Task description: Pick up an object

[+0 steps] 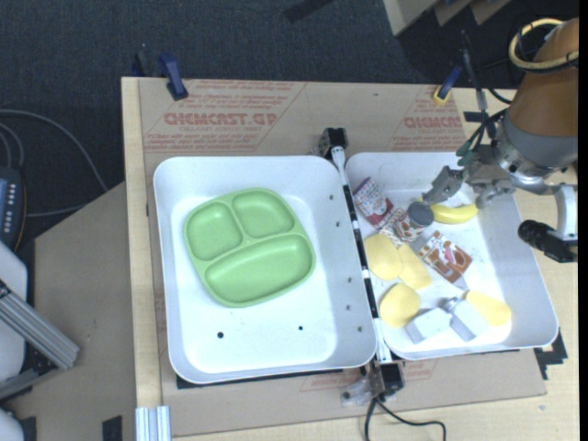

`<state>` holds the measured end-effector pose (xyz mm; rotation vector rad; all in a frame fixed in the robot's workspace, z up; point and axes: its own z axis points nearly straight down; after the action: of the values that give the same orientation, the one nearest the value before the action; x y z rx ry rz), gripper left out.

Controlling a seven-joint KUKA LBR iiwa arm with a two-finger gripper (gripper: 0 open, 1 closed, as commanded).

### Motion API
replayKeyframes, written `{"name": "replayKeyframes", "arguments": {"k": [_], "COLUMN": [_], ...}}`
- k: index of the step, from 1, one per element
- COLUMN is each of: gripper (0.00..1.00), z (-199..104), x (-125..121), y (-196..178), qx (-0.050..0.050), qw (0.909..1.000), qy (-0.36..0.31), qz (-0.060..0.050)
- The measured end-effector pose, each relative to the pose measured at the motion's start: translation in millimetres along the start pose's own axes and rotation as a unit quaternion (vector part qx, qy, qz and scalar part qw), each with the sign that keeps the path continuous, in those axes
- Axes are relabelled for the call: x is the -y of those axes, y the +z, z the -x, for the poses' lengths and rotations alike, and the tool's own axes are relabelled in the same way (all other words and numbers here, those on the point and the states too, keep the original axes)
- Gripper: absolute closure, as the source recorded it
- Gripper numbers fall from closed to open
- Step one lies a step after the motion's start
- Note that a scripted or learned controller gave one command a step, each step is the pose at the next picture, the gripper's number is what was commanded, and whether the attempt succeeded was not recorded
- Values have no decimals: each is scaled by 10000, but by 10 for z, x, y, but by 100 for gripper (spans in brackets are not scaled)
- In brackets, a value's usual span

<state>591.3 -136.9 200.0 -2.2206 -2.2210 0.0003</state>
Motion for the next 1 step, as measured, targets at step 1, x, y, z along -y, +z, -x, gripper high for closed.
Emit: {"name": "replayKeyframes", "arguments": {"k": [1], "gripper": [0], "z": [149], "x": [-145], "y": [758], "qx": [6], "qw": [10000], "qy": [-3], "qz": [13]}}
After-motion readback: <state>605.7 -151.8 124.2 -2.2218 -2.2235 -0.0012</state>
